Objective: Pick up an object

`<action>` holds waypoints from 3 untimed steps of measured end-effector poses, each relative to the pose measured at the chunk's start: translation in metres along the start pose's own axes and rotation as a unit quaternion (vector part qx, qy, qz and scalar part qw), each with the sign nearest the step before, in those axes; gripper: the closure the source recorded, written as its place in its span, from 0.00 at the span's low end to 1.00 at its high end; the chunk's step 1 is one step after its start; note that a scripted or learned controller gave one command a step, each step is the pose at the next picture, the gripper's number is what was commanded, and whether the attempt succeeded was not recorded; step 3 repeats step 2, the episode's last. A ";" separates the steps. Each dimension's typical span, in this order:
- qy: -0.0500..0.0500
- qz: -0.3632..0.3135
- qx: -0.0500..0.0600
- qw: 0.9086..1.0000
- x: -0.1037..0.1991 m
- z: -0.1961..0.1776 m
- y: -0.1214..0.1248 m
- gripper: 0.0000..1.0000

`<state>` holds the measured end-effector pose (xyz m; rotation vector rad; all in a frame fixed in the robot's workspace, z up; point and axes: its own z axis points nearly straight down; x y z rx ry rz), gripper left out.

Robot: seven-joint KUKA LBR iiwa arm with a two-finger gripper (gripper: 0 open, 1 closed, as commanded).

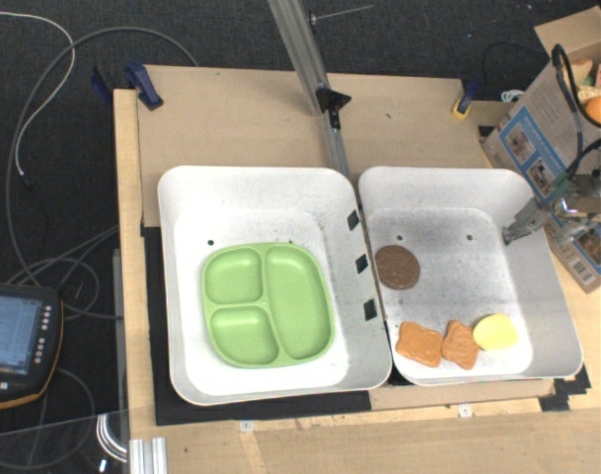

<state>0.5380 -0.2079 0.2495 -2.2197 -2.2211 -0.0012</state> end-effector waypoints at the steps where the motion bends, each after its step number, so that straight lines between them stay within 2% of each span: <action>1: -0.003 -0.002 -0.007 1.000 -0.002 -0.141 0.103 0.00; 2: -0.004 -0.001 -0.004 1.000 -0.003 -0.148 0.100 1.00; 3: -0.004 -0.001 -0.004 1.000 -0.003 -0.148 0.100 1.00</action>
